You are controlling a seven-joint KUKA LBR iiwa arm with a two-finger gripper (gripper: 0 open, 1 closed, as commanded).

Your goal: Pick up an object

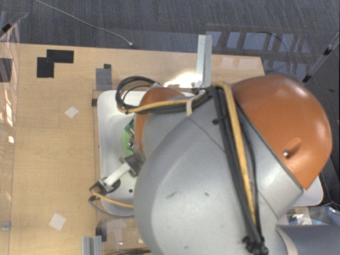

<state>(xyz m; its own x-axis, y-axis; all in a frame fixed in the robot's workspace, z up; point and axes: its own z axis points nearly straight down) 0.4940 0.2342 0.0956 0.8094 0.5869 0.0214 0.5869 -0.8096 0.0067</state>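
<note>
One grey arm [212, 185] with two orange parts is seen. One white bin [109, 142] is counted, one green object [128, 137] inside it, and two black marks [53, 61] on the bench [48, 158].

Dark grey ribbed carpet [159, 9] runs across the top of the frame, crossed by a thin pale cable [79, 21]. Below it lies a light wooden bench top [48, 158] bearing black L-shaped tape [53, 62] at upper left (plus small pale squares [71, 111] further down). A clear plastic panel [8, 89] stands along the left edge. A bright glare [183, 80] falls near upper centre.
</note>
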